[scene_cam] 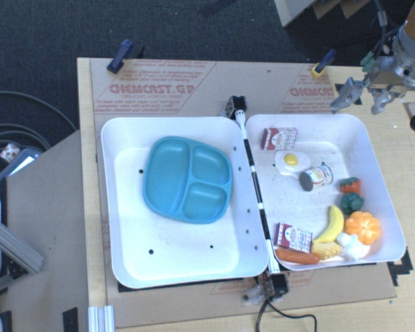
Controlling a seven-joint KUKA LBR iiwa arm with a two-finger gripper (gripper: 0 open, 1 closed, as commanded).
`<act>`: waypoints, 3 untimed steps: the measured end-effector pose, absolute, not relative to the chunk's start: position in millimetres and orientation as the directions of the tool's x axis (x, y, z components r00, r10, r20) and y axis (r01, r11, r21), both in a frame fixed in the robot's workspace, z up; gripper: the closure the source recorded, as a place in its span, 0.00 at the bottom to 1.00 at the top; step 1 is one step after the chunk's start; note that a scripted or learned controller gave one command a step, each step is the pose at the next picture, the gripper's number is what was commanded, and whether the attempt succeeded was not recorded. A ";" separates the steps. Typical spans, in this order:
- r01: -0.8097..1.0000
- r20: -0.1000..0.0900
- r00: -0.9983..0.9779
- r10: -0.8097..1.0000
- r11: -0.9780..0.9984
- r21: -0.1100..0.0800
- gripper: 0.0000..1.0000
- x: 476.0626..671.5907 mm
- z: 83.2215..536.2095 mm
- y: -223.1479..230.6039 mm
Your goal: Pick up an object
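We see the gripper (pixel 364 97) spread apart, holding nothing, above the right bin's (pixel 373 144) far-right corner; crowded near-right toys could make us misgrasp.

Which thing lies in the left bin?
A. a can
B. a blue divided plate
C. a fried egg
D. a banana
B: the blue plate lies alone in the left bin, while the banana, egg and can all lie in the right bin.

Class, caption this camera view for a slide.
End effector hovers beyond right white bin of toy food; blue divided plate fills left.
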State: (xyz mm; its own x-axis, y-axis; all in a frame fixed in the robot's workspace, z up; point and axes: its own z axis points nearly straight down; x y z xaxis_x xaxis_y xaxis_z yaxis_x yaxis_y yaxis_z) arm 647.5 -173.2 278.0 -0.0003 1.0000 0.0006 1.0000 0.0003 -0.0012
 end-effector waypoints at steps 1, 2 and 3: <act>1.000 0.001 -0.001 1.000 0.001 -0.003 0.00 662.9 138.2 -147.4; 1.000 0.001 -0.002 1.000 0.002 -0.012 0.00 664.7 84.6 -123.2; 1.000 -0.008 0.002 1.000 -0.002 -0.020 0.00 662.5 84.3 -98.5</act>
State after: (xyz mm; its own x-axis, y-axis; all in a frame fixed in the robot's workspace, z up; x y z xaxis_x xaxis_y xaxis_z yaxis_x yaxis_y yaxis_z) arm 662.5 -98.5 84.3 0.0019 1.0000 -0.0077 0.9998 -0.0021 -0.0195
